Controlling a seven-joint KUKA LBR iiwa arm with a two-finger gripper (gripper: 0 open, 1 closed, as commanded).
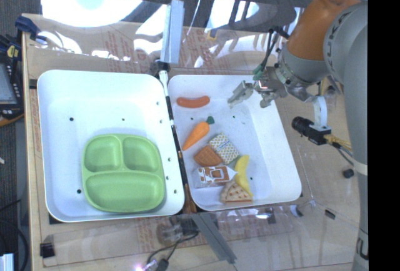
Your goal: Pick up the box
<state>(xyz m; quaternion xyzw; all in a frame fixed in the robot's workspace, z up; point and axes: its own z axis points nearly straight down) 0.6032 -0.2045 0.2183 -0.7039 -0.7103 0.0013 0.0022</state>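
Above the right white bin's [284, 167] far corner I see my gripper [253, 93], fingers parted, holding nothing. Well apart lies the small printed cardboard box [212, 175].

1. You have two white bins: the left bin [50, 138] and the right bin [275, 151]
2. You have one green divided plate [123, 173], with three compartments, in the left bin
3. You have one sausage [193, 101]
4. You have one carrot [197, 133]
5. You have one box [212, 175]
6. You have one patterned packet [224, 147]
7. You have one brown wedge [208, 156]
8. You have one yellow piece [241, 165]
9. You have one waffle-like slice [235, 192]
10. You have one gripper [257, 90]
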